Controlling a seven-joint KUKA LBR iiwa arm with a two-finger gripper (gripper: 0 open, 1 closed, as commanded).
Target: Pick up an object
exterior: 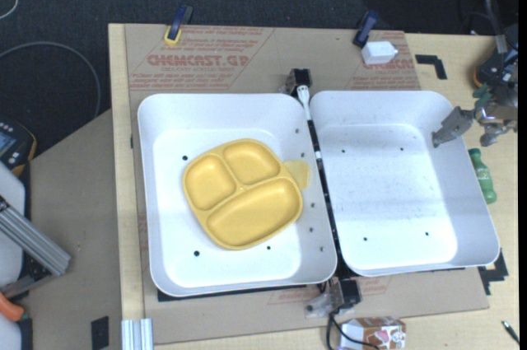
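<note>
In the camera view, two shallow white bins are seen side by side on a brown cardboard-covered bench (247, 52). The left bin (165, 258) holds a yellow divided plate (241, 192) with three compartments, lying flat near the bin's middle and slightly turned; a small yellow piece (298, 173) is seen touching its right edge, but its nature cannot be made out. The right bin (395, 249) shows only its speckled floor. The gripper (463, 126) is located at the right bin's far right rim, largely cut off by the frame edge; one grey finger is seen angled toward the bin, and whether the claw is open or closed cannot be told. Nothing is seen between its fingers. A green object (482, 174) lies just outside the right bin's right wall, partly hidden. A white block (379, 53) rests on the bench behind the bins.
</note>
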